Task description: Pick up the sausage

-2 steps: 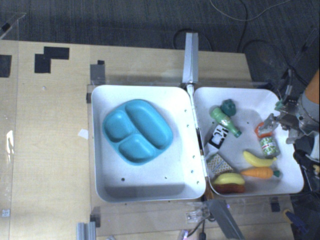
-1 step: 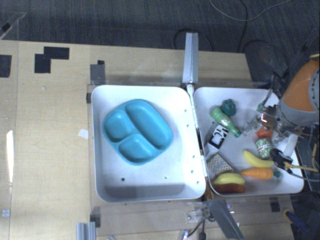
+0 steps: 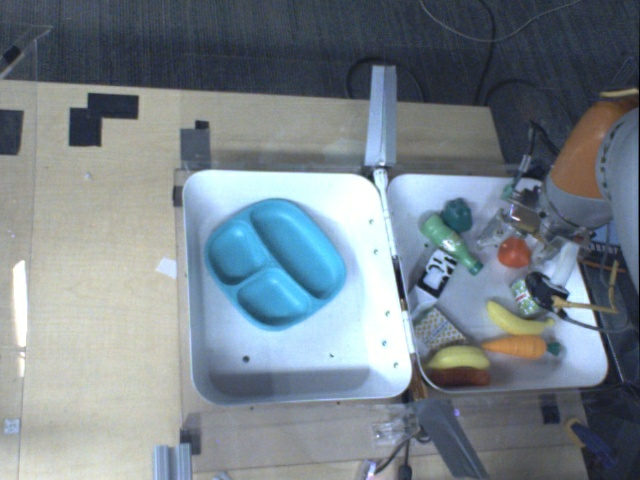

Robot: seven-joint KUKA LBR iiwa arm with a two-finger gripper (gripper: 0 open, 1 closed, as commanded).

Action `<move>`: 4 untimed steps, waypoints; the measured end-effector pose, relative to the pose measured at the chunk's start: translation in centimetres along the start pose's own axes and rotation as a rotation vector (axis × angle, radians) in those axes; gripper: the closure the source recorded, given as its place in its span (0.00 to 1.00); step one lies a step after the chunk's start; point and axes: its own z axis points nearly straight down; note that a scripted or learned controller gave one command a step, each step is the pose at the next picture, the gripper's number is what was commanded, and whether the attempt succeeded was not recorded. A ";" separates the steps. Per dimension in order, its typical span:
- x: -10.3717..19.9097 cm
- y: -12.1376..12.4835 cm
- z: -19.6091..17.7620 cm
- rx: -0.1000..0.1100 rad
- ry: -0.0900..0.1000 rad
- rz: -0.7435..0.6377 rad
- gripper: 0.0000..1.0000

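Clutter is the main hazard here. The sausage [image 3: 460, 376], dark reddish-brown, lies at the near edge of the right bin [image 3: 590, 368], touching a yellow fruit [image 3: 458, 357] just above it and close to a carrot [image 3: 517, 347]. The gripper [image 3: 532, 230] hangs over the bin's far right part, well apart from the sausage; whether its jaws are spread or pressed together I cannot tell. A descent could catch the fruit instead, or strike the bin wall.
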 end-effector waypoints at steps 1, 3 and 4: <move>0.2 0.2 -1.3 -0.005 0.001 -0.009 1.00; 1.9 1.3 0.0 0.002 -0.001 -0.027 1.00; 2.0 5.4 -8.1 0.000 0.000 -0.137 1.00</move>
